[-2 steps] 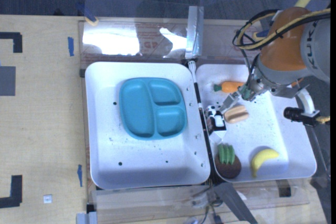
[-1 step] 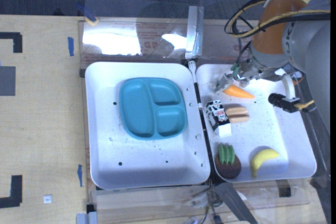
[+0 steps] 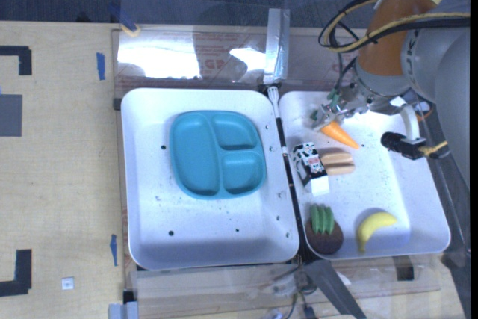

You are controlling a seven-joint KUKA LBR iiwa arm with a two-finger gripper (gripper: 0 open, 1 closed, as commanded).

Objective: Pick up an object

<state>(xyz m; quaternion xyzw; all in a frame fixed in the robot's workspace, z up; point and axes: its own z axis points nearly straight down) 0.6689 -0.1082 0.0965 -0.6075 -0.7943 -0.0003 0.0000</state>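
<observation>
Orange is showing just below the gripper [image 3: 334,105], where a toy carrot [image 3: 340,134] is lying on the floor of the right bin [image 3: 418,202], its thick end pointing up toward the tool. The gripper is hanging low over the bin's far left corner, and whether it is apart or together I cannot tell, since the wrist and its cables are hiding the tips; nothing is visibly held. Just beyond the carrot, a hot dog bun [image 3: 336,160] and a black-and-white cow figure [image 3: 308,160] are sitting pressed together, so a descent slightly off line is risking a nudge into that cluster or a two-object pinch. The carrot's taper is likely to squirt it sideways under closing pressure. Farther out, a green-topped brown piece [image 3: 324,229] and a banana [image 3: 374,226] are resting near the front rim. In the left bin [image 3: 142,183] a blue divided plate [image 3: 219,153] is lying well apart.
</observation>
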